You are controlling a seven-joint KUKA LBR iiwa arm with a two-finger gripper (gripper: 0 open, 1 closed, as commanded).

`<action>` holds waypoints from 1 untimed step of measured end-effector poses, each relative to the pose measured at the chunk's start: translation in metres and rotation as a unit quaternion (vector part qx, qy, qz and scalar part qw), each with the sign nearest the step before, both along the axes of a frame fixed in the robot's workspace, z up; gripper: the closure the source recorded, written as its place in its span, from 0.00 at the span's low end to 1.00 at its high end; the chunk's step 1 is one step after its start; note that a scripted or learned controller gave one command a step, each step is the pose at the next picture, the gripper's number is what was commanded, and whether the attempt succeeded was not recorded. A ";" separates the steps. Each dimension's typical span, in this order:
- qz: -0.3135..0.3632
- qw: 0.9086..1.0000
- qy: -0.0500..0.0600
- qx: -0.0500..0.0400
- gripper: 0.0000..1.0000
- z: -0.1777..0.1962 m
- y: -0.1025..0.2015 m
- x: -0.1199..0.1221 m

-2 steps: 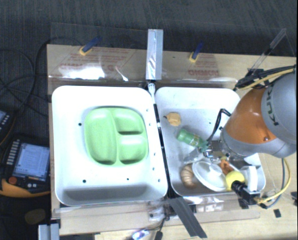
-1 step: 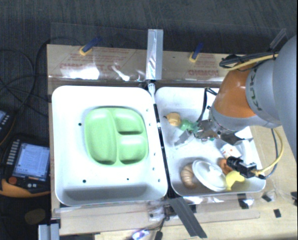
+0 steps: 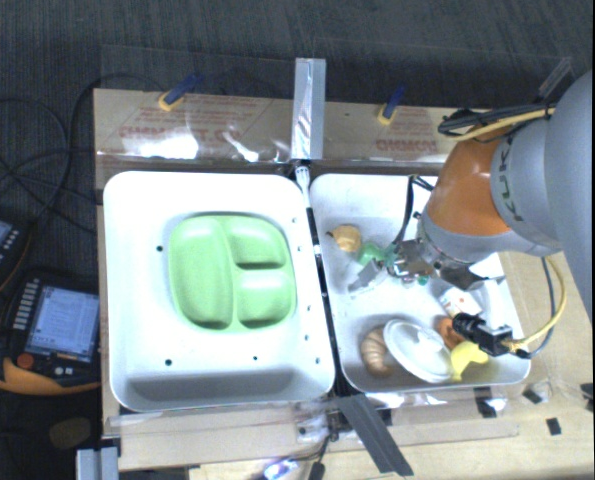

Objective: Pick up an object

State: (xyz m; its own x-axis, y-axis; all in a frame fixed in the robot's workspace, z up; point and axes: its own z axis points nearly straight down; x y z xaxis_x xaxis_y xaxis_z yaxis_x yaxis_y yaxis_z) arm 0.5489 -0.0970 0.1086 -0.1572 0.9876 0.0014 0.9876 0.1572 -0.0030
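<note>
In the camera view, two white bins are seen side by side on the worktop. The left bin is occupied by a green divided plate. The arm's hand is lowered into the right bin, just beside a green-handled tool; whether it is open or closed cannot be told. A beige rounded object is seen near it. A white lid, a brown object and a yellow object are grouped at the near edge.

Small objects clustered in right bin
</note>
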 end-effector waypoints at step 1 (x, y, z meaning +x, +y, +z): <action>0.042 0.999 -0.005 -0.002 0.00 -0.019 -0.015 0.030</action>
